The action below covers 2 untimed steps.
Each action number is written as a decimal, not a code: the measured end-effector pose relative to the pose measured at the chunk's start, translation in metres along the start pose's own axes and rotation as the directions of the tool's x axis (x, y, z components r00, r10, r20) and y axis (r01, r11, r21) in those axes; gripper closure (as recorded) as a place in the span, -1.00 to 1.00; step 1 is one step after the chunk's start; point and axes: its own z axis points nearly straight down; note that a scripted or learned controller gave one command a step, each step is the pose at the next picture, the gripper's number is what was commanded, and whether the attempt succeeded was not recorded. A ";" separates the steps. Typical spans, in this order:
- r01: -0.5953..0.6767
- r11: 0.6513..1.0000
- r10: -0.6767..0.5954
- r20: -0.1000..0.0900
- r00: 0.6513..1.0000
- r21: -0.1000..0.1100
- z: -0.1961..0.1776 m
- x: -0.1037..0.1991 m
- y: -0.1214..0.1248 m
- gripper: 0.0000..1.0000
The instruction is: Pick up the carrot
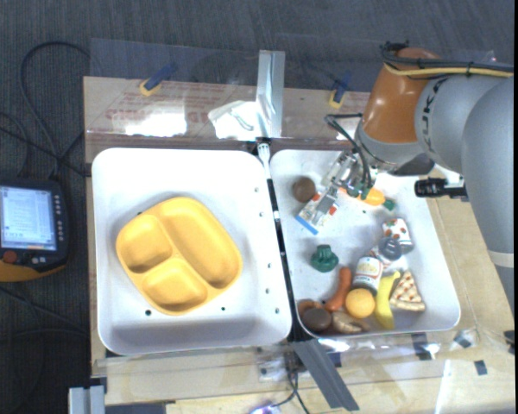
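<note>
The carrot [340,289] is a short orange-red piece lying at a slant in the front part of the right bin [432,231], among other toy foods. My gripper [321,205] hangs over the back part of the same bin, beside a brown round item [305,188]. It is well behind the carrot and apart from it. Nothing of the carrot is near the gripper.
Around the carrot lie an orange ball [359,303], a banana [385,307], a pizza slice [407,292], a small jar [369,271] and a green piece [325,258]. Brown pieces [316,316] sit at the front rim. The left bin [121,166] holds a yellow divided plate [179,253].
</note>
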 end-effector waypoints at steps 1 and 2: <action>0.000 1.000 0.000 0.000 1.000 0.000 0.000 0.000 0.000 -1.00; 0.002 1.000 -0.002 0.021 1.000 -0.010 -0.014 -0.004 0.004 1.00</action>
